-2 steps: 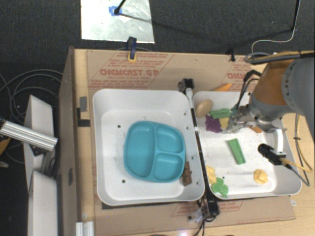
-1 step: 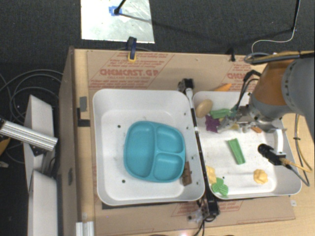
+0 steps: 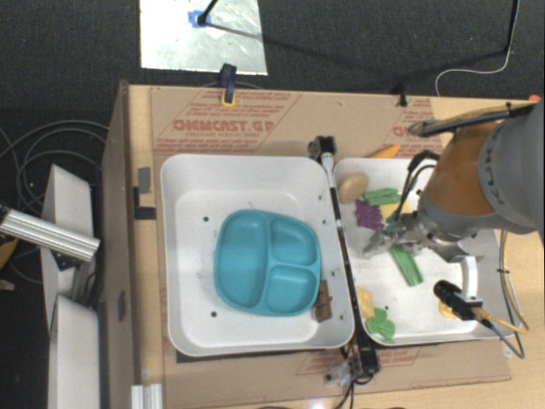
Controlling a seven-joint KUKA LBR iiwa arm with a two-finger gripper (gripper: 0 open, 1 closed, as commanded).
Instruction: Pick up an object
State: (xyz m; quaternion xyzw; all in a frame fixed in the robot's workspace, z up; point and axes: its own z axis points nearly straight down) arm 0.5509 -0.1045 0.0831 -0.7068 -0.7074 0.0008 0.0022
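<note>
While the arm (image 3: 477, 177) reaches in from 3 o'clock, you've got the gripper (image 3: 393, 239) low in the right bin (image 3: 426, 326), fingers apparently spread, nothing clearly pinched, though the view is poor. Green stick (image 3: 409, 267) lies just at its 5 o'clock, purple piece (image 3: 368, 215) at 10 o'clock. Blue divided plate (image 3: 268, 262) sits in the left bin (image 3: 196, 186).

Single fixed camera above the cardboard-covered bench (image 3: 255, 122), looking down at a slant from moderate height; both shallow white plastic bins (image 3: 187, 228) lie within frame, the grey-and-orange arm (image 3: 485, 177) entering from the right edge.
</note>
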